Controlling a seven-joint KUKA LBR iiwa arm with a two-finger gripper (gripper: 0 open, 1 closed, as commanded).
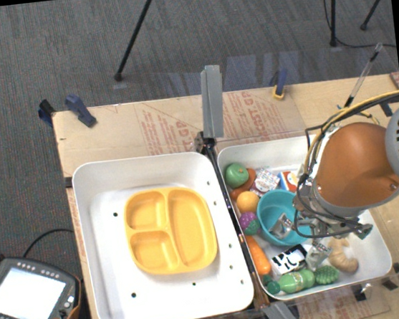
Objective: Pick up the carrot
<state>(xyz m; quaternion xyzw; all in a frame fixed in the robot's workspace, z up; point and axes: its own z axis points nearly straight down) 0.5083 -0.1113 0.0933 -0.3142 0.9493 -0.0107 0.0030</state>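
I judge the carrot (259, 255), just below-left of the teal bowl (275, 214), light, rigid, slick plastic; I'd pinch mid-body. Tool (313, 229) state: cannot tell.

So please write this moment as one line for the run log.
arm: over right bin | carrot: lying at bin's left wall, not grasped | yellow tray: in left bin | jaws: hidden

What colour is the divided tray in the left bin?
Yellow; the divided tray shows plainly in the camera view.
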